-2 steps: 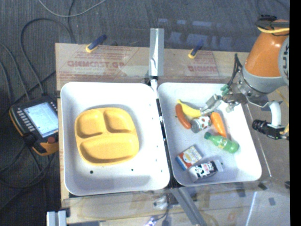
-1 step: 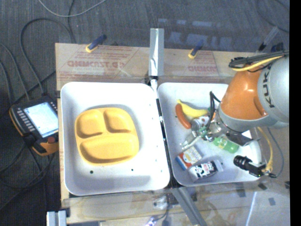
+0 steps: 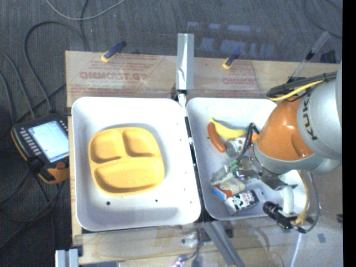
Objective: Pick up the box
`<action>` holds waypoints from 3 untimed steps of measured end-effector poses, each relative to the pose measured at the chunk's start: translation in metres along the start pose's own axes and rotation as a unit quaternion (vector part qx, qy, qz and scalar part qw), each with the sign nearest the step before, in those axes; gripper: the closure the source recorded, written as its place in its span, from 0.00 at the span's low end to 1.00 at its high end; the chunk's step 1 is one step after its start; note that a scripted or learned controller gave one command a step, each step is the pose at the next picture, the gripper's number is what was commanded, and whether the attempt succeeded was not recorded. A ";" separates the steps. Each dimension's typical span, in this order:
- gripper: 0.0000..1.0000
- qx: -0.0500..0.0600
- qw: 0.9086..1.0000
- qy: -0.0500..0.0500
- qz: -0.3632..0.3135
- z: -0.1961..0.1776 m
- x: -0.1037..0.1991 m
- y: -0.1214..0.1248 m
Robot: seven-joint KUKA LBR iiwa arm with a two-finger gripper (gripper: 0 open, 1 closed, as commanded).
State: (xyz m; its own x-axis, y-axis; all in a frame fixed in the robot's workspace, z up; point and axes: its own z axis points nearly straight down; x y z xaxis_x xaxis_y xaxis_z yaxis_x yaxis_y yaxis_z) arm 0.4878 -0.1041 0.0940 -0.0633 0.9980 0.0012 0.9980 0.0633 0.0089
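— Camera view: can you tell me what your gripper (image 3: pixel 238 168) is doing?

— You can't tell; it sits low in the right bin (image 3: pixel 201 149), its tips lost among clutter. The box (image 3: pixel 243 199) lies just below it, by the near wall. A banana (image 3: pixel 229 130) and sausage (image 3: pixel 216 136) lie above. The left bin (image 3: pixel 83 204) holds 1 yellow tray (image 3: pixel 127 161).

A yellow divided tray (image 3: pixel 127 161) takes the middle of the left bin (image 3: pixel 80 193), leaving bare floor around it. In the right bin (image 3: pixel 198 149), the arm (image 3: pixel 295 132) crowds a banana (image 3: pixel 229 130), sausage (image 3: pixel 216 137) and box (image 3: pixel 243 200).
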 end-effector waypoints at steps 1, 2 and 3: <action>0.00 -0.005 0.999 -0.002 0.051 0.003 0.005 0.002; 1.00 -0.004 0.999 0.001 0.050 -0.005 0.007 0.004; 1.00 0.007 0.999 -0.001 0.034 -0.088 0.070 0.001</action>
State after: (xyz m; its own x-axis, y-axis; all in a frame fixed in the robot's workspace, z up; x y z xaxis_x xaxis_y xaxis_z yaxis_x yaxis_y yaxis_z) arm 0.4839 -0.0342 0.1817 0.0038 1.0000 -0.0003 1.0000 -0.0038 -0.0049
